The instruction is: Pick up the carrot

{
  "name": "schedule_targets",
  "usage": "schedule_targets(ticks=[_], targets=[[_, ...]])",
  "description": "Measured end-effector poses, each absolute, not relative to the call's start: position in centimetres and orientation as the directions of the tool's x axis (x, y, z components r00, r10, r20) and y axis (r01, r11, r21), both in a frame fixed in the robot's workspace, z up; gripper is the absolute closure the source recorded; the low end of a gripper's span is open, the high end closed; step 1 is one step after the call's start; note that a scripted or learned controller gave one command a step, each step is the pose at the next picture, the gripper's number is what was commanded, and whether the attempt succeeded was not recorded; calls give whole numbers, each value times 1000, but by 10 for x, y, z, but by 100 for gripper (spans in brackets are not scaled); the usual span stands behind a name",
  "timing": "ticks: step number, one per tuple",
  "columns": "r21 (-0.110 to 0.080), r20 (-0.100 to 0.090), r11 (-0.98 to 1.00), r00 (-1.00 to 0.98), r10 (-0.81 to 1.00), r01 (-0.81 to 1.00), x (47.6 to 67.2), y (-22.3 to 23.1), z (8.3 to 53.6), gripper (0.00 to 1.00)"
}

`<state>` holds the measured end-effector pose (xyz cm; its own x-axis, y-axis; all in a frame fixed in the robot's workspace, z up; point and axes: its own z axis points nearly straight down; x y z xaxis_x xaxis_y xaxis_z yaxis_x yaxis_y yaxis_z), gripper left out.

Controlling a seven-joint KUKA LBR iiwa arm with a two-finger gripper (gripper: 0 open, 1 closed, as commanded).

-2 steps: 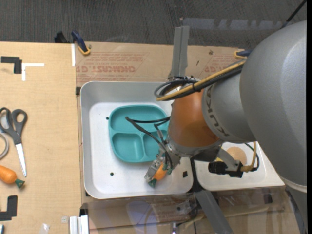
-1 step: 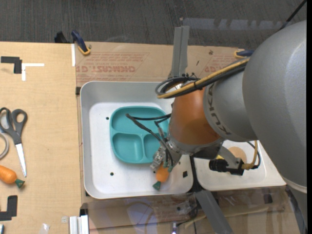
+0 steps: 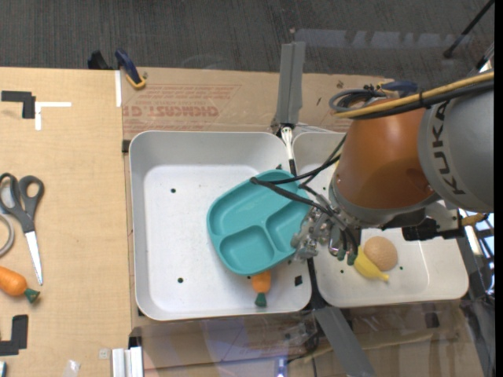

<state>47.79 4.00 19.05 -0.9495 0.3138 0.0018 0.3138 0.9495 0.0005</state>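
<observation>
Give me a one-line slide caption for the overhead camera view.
Claw over the teal tray's right edge in the left bin; the carrot peeks out beneath the tray.

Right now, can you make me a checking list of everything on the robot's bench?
Surface: two shallow white bins, left bin and right bin, on a bench.
Job's things: small orange carrot with green tip in the left bin, partly under the teal divided plastic tray.
Clutter: yellow banana and tan egg-shaped ball in the right bin.
Grippers: gripper over the tray's right edge; jaws unclear.
Cables: black cable across the tray.
Surroundings: grey-handled scissors, second orange carrot on the wooden table, left.
</observation>
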Motion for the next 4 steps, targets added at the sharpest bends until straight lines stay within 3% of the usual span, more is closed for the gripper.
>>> schedule_targets(ticks=[1, 2, 3, 4], targets=[[1, 1, 949, -949, 314, 314, 478, 40, 191, 0], [2, -4, 730, -730, 684, 684, 479, -36, 193, 0], [2, 0, 817, -817, 576, 576, 479, 22, 192, 0], [2, -2, 639, -639, 769, 769, 479, -41, 193, 0]])
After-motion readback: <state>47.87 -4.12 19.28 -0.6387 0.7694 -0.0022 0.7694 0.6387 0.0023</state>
